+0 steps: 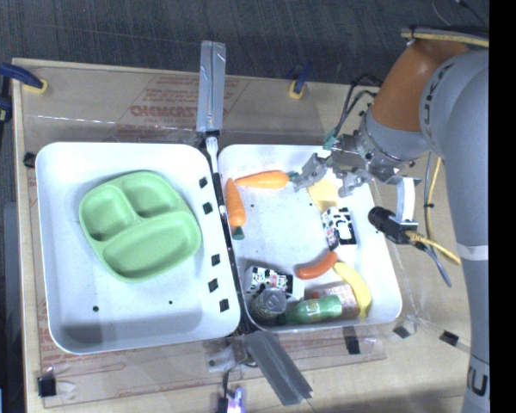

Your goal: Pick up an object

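Overhead, the claw (pixel 334 172) hung at the far right corner of the right bin (pixel 279 222), and whether it stood apart or together could not be told from this slant. Just beneath it lay a pale yellow block (pixel 322 193), the object nearest to it, flat on the bin floor and partly hidden by the metal parts. To its left an orange carrot (pixel 261 179) lay along the far wall, and a second carrot (pixel 235 203) ran down the left wall, their ends close together. A black-and-white printed pack (pixel 340 227) sat near the right wall. Nearer the front, a reddish sausage (pixel 315 267) curved beside a yellow banana (pixel 354 286); a green bottle (pixel 314 309), a round can (pixel 269 302) and a small printed box (pixel 269 279) crowded the front edge (all lying touching or nearly so). The left bin (pixel 60 256) on the surface held a green divided plate (pixel 139 224), well apart from the claw.
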{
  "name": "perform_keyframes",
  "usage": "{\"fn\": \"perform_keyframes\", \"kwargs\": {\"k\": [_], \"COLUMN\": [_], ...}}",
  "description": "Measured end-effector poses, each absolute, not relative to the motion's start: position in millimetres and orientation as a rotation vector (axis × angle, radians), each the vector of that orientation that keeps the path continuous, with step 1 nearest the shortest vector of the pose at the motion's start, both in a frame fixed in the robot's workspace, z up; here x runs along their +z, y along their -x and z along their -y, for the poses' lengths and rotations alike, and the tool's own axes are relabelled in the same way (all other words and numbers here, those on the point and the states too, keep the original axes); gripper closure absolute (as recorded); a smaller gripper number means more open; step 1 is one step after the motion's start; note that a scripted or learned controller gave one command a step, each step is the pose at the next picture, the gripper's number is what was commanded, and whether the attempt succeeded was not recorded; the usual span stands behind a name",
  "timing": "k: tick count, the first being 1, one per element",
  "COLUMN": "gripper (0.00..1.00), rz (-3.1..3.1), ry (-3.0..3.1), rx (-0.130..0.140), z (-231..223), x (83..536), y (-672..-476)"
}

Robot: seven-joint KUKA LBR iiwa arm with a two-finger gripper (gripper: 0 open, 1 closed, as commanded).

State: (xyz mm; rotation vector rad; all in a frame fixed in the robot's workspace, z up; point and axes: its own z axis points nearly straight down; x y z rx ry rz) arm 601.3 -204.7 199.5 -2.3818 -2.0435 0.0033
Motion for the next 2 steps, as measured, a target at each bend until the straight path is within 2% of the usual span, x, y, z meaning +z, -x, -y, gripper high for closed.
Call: {"fn": "perform_keyframes", "kwargs": {"k": [1,2], "gripper": [0.00,0.00], "rz": [1.998,1.999], "ry": [2.424,2.424], "rx": [0.002,0.001], "z": [204.2,204.1], "x": [229.6,225.9], "y": [-599.0,-607.5]}}
